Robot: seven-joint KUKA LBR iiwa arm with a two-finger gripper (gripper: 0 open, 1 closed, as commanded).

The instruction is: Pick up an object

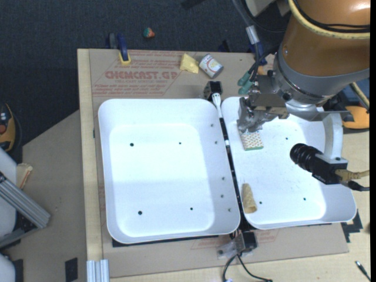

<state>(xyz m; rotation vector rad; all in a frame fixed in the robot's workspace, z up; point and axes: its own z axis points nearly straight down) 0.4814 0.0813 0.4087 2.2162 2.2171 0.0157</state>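
gripper in right bin, patterned block just below fingertips, grip state unclear

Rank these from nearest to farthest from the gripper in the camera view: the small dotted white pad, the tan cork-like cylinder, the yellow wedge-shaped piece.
1. Small dotted white pad: directly under the gripper, in the right bin.
2. Tan cork-like cylinder: near the right bin's front-left corner.
3. Yellow wedge-shaped piece: on the board behind the bins.
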